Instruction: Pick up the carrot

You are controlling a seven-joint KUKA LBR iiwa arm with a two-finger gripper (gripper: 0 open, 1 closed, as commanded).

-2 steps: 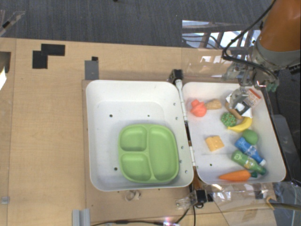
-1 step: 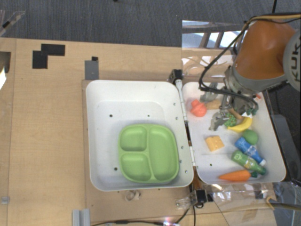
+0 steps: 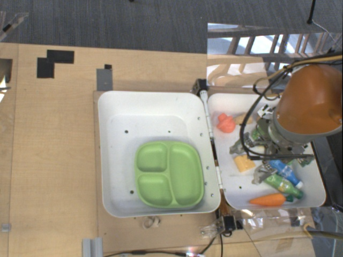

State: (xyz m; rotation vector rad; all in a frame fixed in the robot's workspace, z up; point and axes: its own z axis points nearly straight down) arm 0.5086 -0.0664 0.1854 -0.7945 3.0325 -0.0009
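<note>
The orange carrot (image 3: 267,200) lies flat near the front edge of the right bin (image 3: 316,194), its tip pointing left. My gripper (image 3: 263,167) hangs over the middle of that bin, under the arm's orange band (image 3: 313,100). It sits a short way behind the carrot and apart from it, with nothing seen in its grasp. The arm hides much of the bin's back right part.
A yellow cheese wedge (image 3: 245,164) lies just left of the gripper. A green and blue tube (image 3: 284,181) rests between the gripper and the carrot. A pink-red fruit (image 3: 226,123) sits at the back left. The left bin (image 3: 115,116) holds a green divided plate (image 3: 169,173).
</note>
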